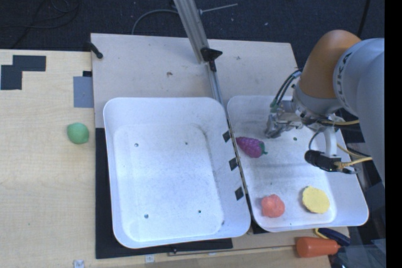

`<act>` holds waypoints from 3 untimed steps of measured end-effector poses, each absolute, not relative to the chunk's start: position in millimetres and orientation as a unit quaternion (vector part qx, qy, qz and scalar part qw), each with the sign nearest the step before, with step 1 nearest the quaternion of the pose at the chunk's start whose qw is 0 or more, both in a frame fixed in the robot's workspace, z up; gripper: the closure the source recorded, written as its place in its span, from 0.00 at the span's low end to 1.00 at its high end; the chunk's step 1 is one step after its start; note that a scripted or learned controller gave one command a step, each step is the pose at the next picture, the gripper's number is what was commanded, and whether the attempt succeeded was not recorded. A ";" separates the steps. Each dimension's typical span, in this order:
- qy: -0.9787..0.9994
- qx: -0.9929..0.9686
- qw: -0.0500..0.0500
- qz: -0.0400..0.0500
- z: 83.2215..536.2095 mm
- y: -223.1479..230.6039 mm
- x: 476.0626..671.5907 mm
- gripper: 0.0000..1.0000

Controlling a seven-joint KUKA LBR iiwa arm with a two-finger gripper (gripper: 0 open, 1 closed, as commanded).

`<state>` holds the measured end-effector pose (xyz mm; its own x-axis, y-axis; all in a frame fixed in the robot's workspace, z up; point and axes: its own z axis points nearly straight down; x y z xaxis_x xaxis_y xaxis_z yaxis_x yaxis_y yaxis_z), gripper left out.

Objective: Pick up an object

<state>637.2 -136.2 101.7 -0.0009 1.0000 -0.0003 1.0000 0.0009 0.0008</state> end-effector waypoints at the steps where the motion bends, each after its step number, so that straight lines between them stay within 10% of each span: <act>1: 0.707 0.707 0.001 0.001 144.2 -140.4 636.7 1.00; 3: 0.707 0.707 0.002 0.001 268.4 -142.5 643.2 1.00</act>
<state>643.2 -142.5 268.4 0.0005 1.0000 -0.0009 1.0000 -0.0005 0.0049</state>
